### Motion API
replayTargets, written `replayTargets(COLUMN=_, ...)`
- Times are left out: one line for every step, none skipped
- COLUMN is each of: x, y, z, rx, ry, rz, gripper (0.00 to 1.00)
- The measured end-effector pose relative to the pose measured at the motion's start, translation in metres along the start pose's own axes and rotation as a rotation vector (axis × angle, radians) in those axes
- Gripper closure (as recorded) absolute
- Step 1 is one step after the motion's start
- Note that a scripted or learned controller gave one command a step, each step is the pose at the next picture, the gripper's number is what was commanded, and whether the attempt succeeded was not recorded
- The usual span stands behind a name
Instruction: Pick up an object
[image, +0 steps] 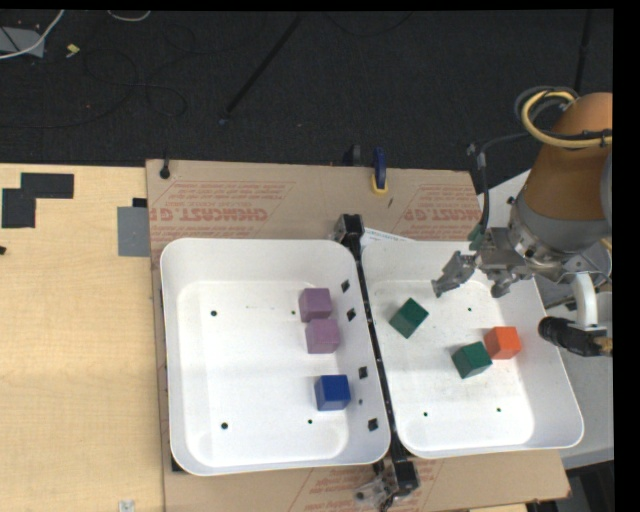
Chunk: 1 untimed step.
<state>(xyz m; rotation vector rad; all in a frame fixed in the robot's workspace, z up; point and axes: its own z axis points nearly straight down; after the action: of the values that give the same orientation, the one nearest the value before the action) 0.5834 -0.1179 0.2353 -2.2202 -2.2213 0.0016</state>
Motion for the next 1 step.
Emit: replayTargets(x=-0.0641, y=-0.0083, z=0.0881, rx=0.009, ry=0.001, rz=0.005, gripper=0.0)
